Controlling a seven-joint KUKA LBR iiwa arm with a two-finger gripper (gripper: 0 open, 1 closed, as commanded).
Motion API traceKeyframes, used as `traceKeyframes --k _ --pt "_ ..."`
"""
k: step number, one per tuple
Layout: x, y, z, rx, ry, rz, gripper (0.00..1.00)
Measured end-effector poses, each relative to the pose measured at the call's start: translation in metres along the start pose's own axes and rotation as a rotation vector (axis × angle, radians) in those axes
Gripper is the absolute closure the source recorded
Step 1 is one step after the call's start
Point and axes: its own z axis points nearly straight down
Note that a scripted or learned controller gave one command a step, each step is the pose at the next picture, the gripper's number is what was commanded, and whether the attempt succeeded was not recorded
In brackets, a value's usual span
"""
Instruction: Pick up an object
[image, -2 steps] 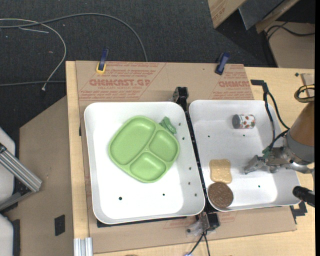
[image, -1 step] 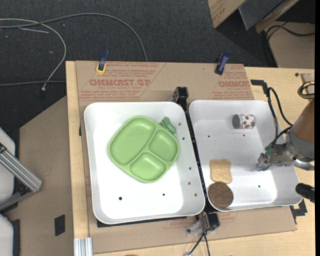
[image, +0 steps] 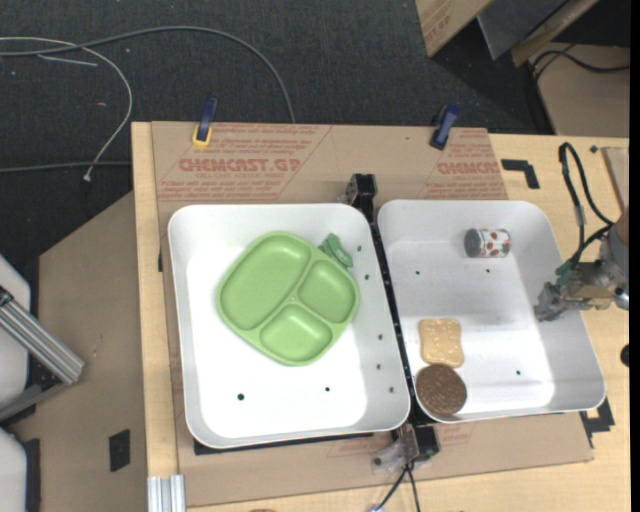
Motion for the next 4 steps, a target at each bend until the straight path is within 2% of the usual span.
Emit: traceKeyframes --k 1,2,3,4 --pt "0.004 0.003 -0.064 -0.001 0.000 -0.001 1.00" --pt "0.000 -0.005 -0.118 0.000 0.000 0.000 1.00" --pt "0.056 -0.002 -0.101 0.009 0.007 -0.005 1.00" --pt "0.098 0.000 -0.097 0.009 0.006 -0.004 1.00"
